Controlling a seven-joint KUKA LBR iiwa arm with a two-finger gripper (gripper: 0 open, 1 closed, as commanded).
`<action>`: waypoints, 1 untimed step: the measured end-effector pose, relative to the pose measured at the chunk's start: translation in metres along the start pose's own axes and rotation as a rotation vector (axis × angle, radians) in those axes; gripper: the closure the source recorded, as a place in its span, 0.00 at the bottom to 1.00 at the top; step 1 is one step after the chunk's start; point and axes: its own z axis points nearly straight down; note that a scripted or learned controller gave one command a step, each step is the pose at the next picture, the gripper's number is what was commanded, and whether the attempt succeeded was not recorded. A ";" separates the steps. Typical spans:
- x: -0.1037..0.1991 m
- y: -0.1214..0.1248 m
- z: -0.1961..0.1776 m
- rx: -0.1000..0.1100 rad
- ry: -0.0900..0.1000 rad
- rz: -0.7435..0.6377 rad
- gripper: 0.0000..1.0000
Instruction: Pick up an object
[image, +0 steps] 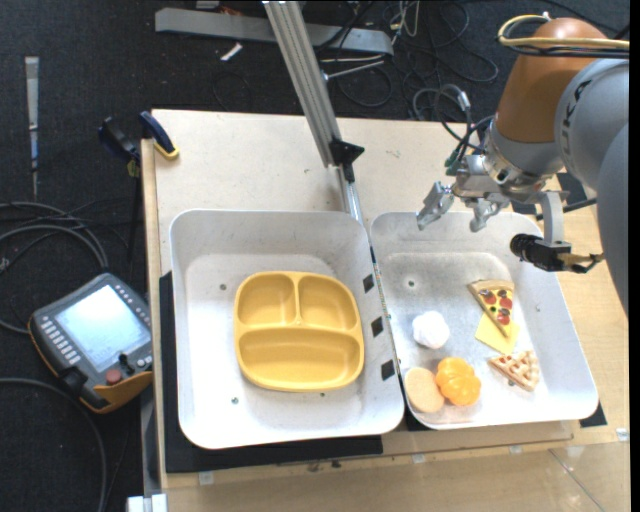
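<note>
Left to right: a handheld control pad (92, 340) lies on the floor beside the bench (250, 150). The left bin (190, 240) holds a yellow divided plate (298, 331). The right bin (560, 330) holds a white ball (431, 328), a tan disc (423, 390) touching an orange toy (458, 381), a pizza slice (496, 301) just above a yellow cheese wedge (496, 331), and a waffle piece (515, 369). The tool (459, 212) hangs above the right bin's far rim, fingers spread apart with nothing between them, well apart from the toys.
</note>
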 end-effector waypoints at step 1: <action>0.000 0.000 0.000 0.000 -0.001 0.000 0.00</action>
